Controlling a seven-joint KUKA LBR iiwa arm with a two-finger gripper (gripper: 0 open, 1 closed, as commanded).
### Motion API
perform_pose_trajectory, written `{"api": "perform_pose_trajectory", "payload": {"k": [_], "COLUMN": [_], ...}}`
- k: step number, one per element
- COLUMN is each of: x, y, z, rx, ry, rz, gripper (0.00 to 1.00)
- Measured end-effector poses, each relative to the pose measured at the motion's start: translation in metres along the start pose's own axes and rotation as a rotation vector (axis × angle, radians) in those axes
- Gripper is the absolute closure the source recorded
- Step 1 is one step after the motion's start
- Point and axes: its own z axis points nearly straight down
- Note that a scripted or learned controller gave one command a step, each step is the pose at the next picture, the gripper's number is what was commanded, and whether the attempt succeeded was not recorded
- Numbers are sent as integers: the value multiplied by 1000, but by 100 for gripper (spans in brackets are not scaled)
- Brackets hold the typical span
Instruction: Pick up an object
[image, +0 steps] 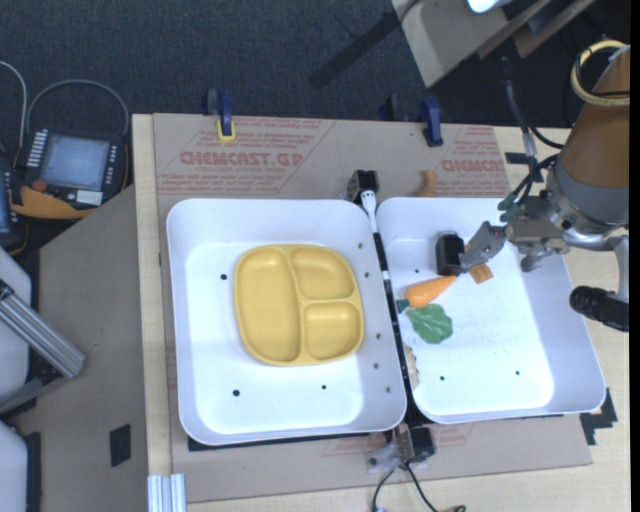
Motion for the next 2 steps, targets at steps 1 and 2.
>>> {"api": "perform_pose_trajectory", "payload": {"k": [1,2], "x": [0,7], "y": [2,-2], "z": [-6,55], "rx": [-13,-5], "ry": [-1,1], "rz": [-2,-3], "gripper": [0,0]}}
